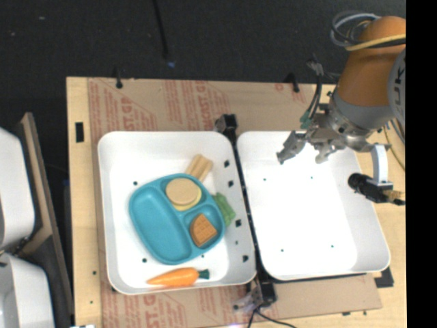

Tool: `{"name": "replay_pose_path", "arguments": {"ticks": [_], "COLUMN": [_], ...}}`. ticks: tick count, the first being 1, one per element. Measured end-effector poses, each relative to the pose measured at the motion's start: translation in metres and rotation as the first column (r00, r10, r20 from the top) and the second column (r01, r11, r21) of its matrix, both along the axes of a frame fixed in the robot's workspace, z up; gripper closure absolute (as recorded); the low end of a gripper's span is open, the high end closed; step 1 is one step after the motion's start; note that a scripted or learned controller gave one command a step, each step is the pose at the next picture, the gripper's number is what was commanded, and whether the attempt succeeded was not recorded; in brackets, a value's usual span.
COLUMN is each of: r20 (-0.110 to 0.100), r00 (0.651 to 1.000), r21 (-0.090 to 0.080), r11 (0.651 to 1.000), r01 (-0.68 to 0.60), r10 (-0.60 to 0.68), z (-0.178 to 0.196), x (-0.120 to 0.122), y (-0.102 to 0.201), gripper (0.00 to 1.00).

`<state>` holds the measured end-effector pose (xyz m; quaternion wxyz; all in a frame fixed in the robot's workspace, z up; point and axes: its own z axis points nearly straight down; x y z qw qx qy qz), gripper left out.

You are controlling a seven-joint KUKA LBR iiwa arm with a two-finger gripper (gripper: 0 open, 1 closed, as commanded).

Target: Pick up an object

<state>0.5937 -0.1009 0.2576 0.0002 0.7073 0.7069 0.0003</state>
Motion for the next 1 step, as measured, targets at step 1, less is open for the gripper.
{"name": "replay_pose_path", "arguments": {"ticks": [1], "r20": [0.005], "r00": [1.0], "r21": [-0.001], "r11": [1.0], "r01": [-0.002], "r10": [0.002], "z": [0.0575], "x": [0.0491], "y": [0.022], "gripper": [0.0]}}
